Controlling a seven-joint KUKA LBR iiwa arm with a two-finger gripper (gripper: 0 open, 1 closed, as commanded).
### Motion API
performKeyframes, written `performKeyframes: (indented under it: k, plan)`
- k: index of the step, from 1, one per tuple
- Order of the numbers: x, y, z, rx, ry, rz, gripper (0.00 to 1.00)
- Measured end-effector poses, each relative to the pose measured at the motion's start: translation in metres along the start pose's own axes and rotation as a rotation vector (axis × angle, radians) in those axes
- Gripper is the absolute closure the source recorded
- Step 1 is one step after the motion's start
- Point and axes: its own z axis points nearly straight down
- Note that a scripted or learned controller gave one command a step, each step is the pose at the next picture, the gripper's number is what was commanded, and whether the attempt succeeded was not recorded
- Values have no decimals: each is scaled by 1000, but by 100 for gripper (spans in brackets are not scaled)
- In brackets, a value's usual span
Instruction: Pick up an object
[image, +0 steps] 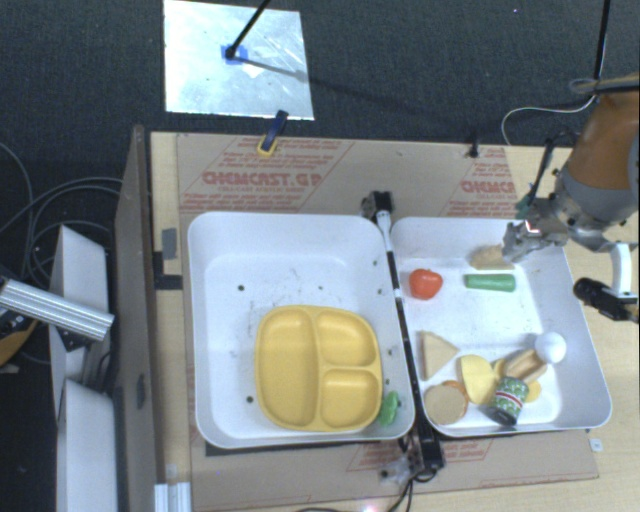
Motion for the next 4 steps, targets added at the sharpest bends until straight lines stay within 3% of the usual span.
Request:
performKeyframes:
  k: [1,2,3,4]
  plan:
    - [88,-29,-1,7,3,-4,100]
    - [83,-28,-1,4,0,3,0]
    - [76,-69,101,6,1,8,0]
    - [82,27,97,-5,-1,-1,0]
